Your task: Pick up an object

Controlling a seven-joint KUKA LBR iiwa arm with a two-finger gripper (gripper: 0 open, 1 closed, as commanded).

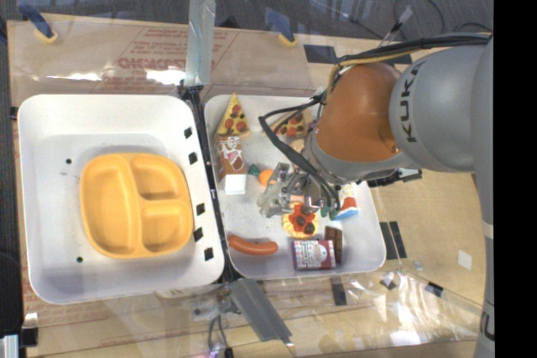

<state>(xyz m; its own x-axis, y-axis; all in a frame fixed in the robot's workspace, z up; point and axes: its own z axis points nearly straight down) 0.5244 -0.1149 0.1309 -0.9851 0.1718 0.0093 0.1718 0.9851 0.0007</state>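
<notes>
Arm reaches from right, end effector (287, 195) low in right bin (369, 241), amid toy food, likely lining up grasp; open or closed: cannot tell. Just below it pizza piece (300, 222); sausage (252, 245) and can (314, 254) near front wall. Left bin (42, 130) holds yellow tray (134, 204)

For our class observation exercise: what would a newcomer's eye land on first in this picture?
Probably the yellow divided tray, alone in the left bin. Next, the arm's orange band looming over the right bin, where the gripper hangs amid toy food such as a pizza slice and a hot dog.
</notes>
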